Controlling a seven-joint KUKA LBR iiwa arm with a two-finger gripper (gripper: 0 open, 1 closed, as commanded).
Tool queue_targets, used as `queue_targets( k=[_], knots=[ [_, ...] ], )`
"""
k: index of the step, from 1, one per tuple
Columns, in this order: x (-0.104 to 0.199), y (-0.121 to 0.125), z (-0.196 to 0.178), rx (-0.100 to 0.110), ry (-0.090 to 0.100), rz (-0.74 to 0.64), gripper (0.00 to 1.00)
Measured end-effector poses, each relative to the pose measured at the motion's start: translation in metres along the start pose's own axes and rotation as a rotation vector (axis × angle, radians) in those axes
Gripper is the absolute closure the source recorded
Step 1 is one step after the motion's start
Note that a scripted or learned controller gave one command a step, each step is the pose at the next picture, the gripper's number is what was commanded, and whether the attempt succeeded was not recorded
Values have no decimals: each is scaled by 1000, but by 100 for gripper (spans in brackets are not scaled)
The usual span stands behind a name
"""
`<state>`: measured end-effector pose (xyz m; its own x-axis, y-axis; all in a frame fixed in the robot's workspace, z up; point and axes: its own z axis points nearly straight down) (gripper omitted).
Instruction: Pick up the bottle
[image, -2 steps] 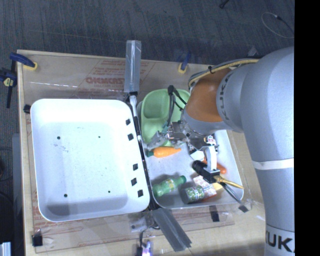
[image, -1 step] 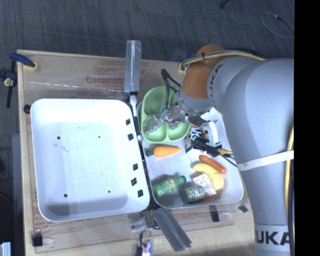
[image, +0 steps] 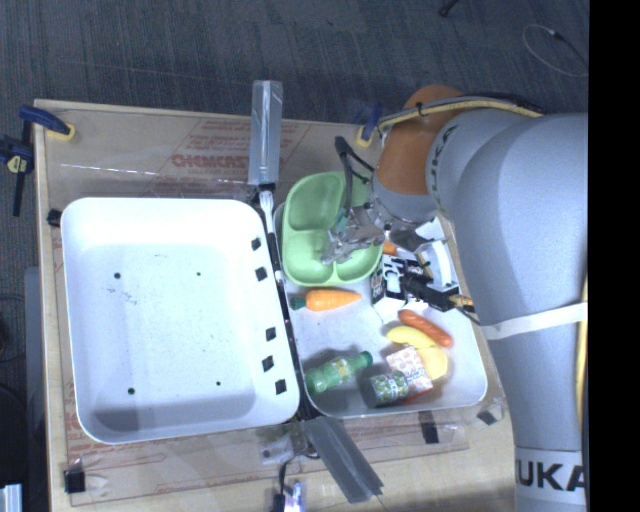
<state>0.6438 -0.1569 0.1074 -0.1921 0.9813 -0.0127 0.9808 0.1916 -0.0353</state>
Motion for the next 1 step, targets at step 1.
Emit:
queue_targets(
  k=[1],
  knots=[
    [7, -3, 6, -23, 20, 358, 100]
  ],
)
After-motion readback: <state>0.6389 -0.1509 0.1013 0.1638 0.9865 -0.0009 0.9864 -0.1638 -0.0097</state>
